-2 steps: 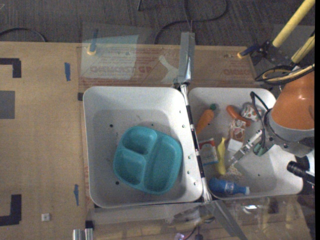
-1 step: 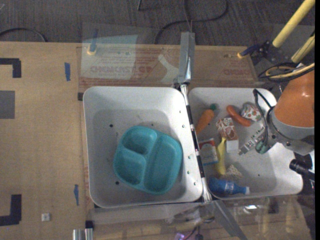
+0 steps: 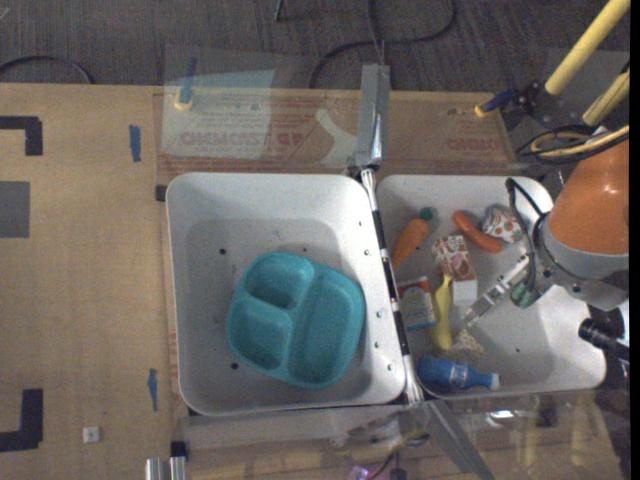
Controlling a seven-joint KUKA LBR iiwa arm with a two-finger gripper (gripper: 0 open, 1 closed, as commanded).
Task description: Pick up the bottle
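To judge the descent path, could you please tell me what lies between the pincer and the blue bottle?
In the camera view, a small pale item lies between the pincer and the blue bottle, on the right bin floor.

Arm (image 3: pixel 590 218) enters from the right edge, orange band uppermost, grey wrist below it. Wrist angles down-left. Gripper (image 3: pixel 480 308) points toward lower left, slim fingers (image 3: pixel 497 294) close together w/ nothing visible between them. Open/shut state unclear.
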